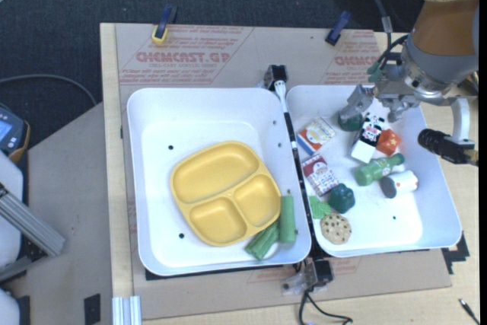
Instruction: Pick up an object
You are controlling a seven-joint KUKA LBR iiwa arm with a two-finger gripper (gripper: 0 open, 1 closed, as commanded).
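My gripper (370, 106) hangs over the back of the right bin (434, 228), just above a black-and-white toy (370, 133) and a red piece (388, 141). A dark grey-green lump (351, 119) lies at the gripper's left side. Further forward in that bin lie a green bottle (378, 170), a white piece (404, 181), two red-and-white packets (314, 135) (322, 176), a dark green toy (341, 198) and a cookie (335, 227). Nothing shows as lifted off the bin floor.
The left bin (152, 125) holds a yellow divided plate (224, 192) and green stalks (276, 229) against its right wall. A black bar (289, 135) runs between the bins. The grey arm with its orange band (449, 11) fills the upper right.
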